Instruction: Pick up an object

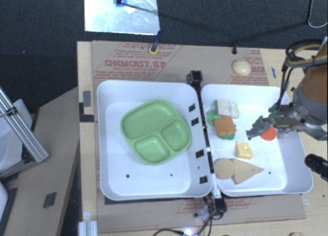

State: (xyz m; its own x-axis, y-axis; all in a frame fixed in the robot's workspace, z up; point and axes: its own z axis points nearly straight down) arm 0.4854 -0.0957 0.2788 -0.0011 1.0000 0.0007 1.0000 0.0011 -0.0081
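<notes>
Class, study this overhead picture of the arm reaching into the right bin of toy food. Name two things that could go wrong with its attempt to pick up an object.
1. The gripper sits beside the red-orange piece; it may nudge that piece away rather than grasp it.
2. The sandwich, patterned block and green piece lie touching near the divider; a grasp there might catch two or none.

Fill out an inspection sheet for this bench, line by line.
Surface: cardboard sheet under two white bins; left bin, right bin.
Job's things: right bin holds burger toy, patterned block, yellow piece, tan slices, red piece.
Clutter: green divided plate in left bin; egg-like ball on cardboard.
Grippers: gripper low over right bin, beside red piece.
Cables: black cable behind the bench.
Surroundings: dark carpet, foil sheet.
</notes>
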